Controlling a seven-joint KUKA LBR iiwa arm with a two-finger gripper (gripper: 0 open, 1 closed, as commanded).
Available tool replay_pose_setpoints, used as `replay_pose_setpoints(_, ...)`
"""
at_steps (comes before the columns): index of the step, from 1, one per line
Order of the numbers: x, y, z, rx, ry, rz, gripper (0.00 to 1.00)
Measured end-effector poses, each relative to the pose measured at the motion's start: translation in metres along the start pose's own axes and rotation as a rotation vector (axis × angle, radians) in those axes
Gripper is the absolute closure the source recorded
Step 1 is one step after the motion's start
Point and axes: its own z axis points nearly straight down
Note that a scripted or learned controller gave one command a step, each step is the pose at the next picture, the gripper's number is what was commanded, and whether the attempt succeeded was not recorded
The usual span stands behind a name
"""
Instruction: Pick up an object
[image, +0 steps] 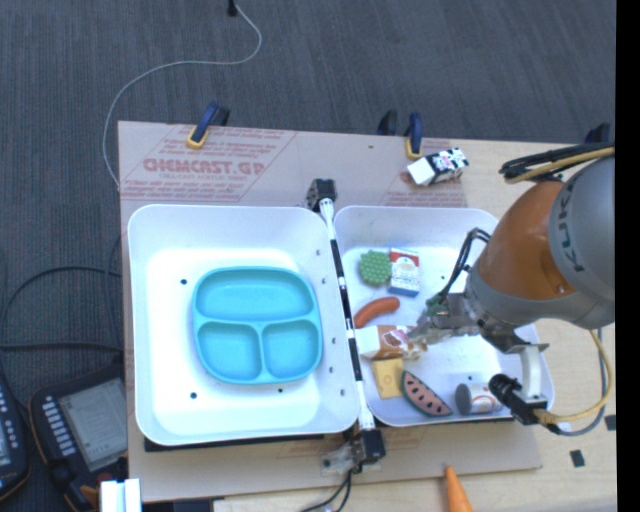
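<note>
Objects: toy food lies in the right bin (486, 222); a green round piece (375, 266), a red and white carton (404, 271), a sausage (376, 310), a yellow cheese square (388, 377), a watermelon slice (425, 395)
Gripper (418, 335): low over the right bin, beside the sausage; whether it grips anything, I cannot tell
Left bin (160, 235): holds a blue divided tray (258, 325)

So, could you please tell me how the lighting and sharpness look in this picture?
Camera view: even, soft light, with faint shadows inside the left bin around the blue tray; the white bins are bright but not blown out; the small food items near the end effector look slightly soft.
</note>
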Motion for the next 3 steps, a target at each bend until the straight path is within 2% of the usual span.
replay_pose_setpoints(1,0.001,0.000,0.001,0.002,0.002,-0.001,0.00)
replay_pose_setpoints(2,0.006,-0.002,0.013,0.005,0.001,0.001,0.00)
replay_pose_setpoints(3,0.003,0.000,0.000,-0.002,-0.006,0.003,1.00)
